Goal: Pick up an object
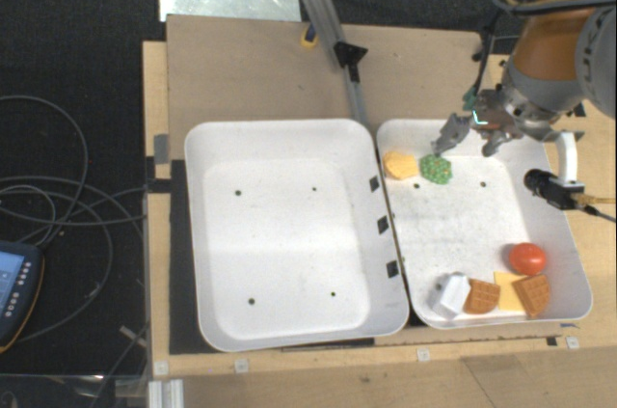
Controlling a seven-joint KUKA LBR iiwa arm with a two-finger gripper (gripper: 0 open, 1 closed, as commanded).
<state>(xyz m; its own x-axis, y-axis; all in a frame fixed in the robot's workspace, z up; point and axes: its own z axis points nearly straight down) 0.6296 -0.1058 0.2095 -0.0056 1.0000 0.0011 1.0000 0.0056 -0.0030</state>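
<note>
The pincer point(474, 138) hangs over the far end of the right-hand shallow white bin point(482, 223), its two grey fingers spread apart with nothing between them, one fingertip down near the bin's far rim and the other off to the side. Just beside the lower fingertip lies the small bumpy green toy, shaped like a broccoli floret point(436, 170), which I judge to be the likeliest thing to pick; it sits on the bin floor, touching or nearly touching a rounded yellow-orange toy piece point(401, 167) that rests against the bin's left wall. The green piece looks light and probably hollow plastic or foam, stiff enough to pinch, with a knobbly surface that should give the fingers purchase; taking it across its narrow middle, away from its yellow neighbour, seems safest. Well apart, at the near end of the same bin, lie a smooth red tomato-like ball point(526, 257), likely to roll or slip, two brown waffle-patterned pieces point(532, 292), a flat yellow slice point(508, 285) and a small white-grey object point(447, 293). The left-hand white bin point(280, 232) stands beside it on the table point(251, 68).
</note>
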